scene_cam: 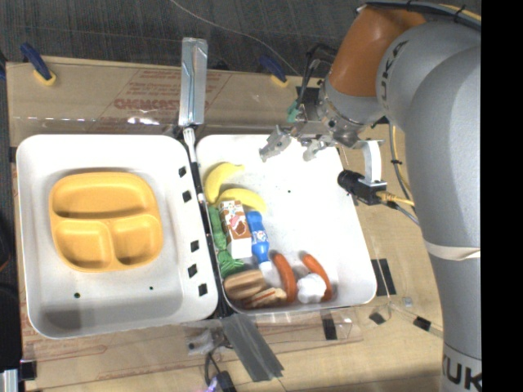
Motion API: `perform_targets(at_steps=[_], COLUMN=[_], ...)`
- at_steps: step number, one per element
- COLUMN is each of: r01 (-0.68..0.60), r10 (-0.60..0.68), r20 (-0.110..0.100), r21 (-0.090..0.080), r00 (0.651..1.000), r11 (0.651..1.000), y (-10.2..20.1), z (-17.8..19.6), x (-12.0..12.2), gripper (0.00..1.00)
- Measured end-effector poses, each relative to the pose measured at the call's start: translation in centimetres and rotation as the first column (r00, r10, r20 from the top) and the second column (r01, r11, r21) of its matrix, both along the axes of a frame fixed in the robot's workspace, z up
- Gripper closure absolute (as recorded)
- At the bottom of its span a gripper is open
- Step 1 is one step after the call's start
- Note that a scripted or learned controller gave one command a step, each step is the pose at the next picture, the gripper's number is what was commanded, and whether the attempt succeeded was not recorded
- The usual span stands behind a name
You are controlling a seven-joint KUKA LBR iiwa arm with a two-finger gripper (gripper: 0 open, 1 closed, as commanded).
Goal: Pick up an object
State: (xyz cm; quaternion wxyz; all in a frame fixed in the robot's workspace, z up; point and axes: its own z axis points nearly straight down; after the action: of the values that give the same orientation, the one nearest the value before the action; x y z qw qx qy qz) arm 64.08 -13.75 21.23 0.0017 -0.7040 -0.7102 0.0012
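Nothing is held yet: the end effector point(292, 143), fingers seemingly apart, hangs over the right bin's point(347, 235) far edge, needing descent toward the bananas point(227, 188).

The right shallow white plastic bin point(347, 243) lies bare along its right side and far edge. Yellow bananas point(229, 188), a small carton point(235, 219), a blue tube point(258, 237), bread point(249, 288) and orange sausages point(301, 274) crowd its left wall and near edge.

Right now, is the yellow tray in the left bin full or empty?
Empty. The yellow tray lies flat in the left bin, and all three of its hollows show bare yellow.
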Motion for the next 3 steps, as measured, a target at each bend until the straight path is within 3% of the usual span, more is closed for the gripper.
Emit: perform_targets(at_steps=[1, 2, 3], r01=[-0.247, -0.294, -0.225], r10=[0.247, 0.294, 0.225], r20=[0.005, -0.004, 0.025], r21=[-0.001, 0.002, -0.006], r00=[0.969, 0.956, 0.974], r11=[0.969, 0.956, 0.974], y=[5.6, 5.4, 2.6], z=[6.7, -2.4, -9.9], x=[-3.8, -8.2, -4.5], gripper=[0.00, 0.00, 0.00])
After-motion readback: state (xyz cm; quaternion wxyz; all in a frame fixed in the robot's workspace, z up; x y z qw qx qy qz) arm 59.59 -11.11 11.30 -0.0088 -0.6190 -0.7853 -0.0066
